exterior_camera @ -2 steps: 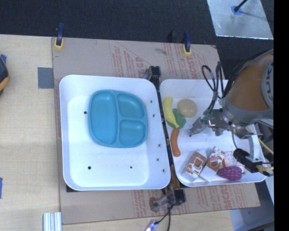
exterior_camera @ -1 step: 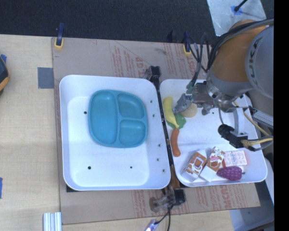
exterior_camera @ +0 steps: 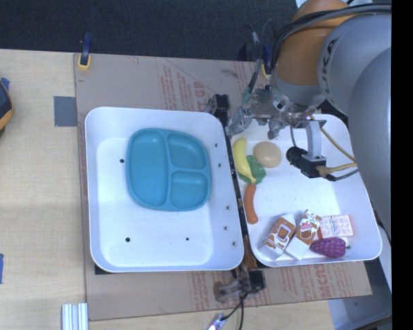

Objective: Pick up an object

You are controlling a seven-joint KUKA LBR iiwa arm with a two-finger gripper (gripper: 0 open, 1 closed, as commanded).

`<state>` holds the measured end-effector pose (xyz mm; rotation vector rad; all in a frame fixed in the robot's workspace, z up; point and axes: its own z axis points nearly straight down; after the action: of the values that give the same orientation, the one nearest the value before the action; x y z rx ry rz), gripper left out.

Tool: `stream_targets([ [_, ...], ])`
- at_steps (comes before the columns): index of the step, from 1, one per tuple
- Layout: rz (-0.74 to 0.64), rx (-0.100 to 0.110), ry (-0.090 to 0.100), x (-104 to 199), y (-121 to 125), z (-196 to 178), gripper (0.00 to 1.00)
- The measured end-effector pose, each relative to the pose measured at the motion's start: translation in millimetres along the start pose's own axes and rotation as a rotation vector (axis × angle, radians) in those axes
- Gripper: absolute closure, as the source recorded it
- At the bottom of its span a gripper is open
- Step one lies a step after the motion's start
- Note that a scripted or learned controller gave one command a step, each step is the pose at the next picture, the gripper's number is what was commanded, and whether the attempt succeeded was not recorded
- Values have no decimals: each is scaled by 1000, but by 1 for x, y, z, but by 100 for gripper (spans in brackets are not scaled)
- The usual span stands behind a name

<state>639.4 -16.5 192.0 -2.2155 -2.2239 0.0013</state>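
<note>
Here, tool above right bin, near banana, grip state unclear.

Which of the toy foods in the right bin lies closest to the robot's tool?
The beige round one, directly below the tool. The banana sits beside it; carrot, cartons and purple piece lie farther.

Grey arm bent low, hand downward

plate in left bin, food in right bin
</note>
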Motion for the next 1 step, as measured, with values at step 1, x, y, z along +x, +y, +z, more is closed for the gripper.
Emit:
stream_targets([
  [1, 4, 4, -2, -97, 15, 78, 0],
])
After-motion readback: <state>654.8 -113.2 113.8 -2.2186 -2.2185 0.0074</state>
